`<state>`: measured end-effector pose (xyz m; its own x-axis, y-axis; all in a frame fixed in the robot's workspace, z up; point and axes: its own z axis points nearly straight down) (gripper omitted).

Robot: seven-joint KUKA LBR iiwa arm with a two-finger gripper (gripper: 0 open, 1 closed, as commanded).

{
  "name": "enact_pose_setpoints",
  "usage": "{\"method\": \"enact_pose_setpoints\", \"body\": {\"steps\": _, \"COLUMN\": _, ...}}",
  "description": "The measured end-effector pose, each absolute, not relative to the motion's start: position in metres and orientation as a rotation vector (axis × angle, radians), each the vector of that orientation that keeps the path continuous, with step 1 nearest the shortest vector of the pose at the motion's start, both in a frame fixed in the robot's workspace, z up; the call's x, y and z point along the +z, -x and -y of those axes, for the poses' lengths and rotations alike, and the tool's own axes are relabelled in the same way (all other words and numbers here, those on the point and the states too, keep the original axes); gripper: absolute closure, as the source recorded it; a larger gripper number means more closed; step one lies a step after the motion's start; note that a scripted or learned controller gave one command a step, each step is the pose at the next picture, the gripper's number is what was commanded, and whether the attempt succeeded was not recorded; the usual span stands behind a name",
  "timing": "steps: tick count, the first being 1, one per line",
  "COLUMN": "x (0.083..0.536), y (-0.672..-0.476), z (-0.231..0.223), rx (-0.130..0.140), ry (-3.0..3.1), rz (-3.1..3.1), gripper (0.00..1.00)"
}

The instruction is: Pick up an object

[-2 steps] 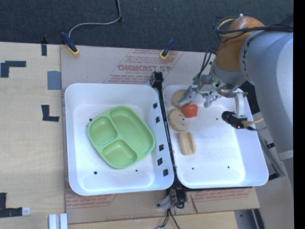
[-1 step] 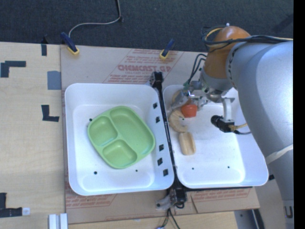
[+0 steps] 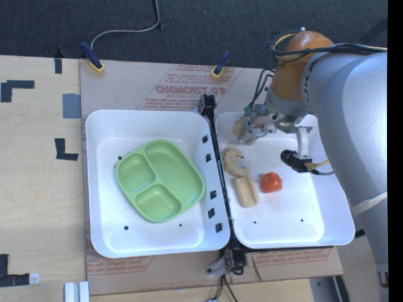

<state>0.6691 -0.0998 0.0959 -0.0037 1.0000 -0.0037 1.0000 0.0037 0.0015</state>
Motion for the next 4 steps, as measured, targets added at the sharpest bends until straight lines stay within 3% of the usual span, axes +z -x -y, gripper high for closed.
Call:
{"method": "enact_pose_setpoints", "body": {"steps": 1, "x": 0.095, "y": -0.668, "z": 0.1, "rx": -0.006, "ry": -2.217, "rz": -2.225, "gripper": 0.0}}
{"method": "enact_pose_setpoints", "body": {"steps": 2, "x": 0.087, "y": -0.628, "z": 0.141, "rx": 0.0, "ry": -2.219, "rz": -2.219, "gripper": 0.0}}
{"method": "enact_pose_setpoints", "body": {"steps": 3, "x": 0.086, "y": -0.67, "z": 0.128, "rx": 0.004, "ry": -2.217, "rz": -2.221, "gripper": 0.0}}
{"method": "enact_pose_setpoints", "body": {"steps": 4, "x": 0.087, "y": -0.605, "z": 0.177, "rx": 0.0, "ry": -2.218, "rz": -2.217, "gripper": 0.0}}
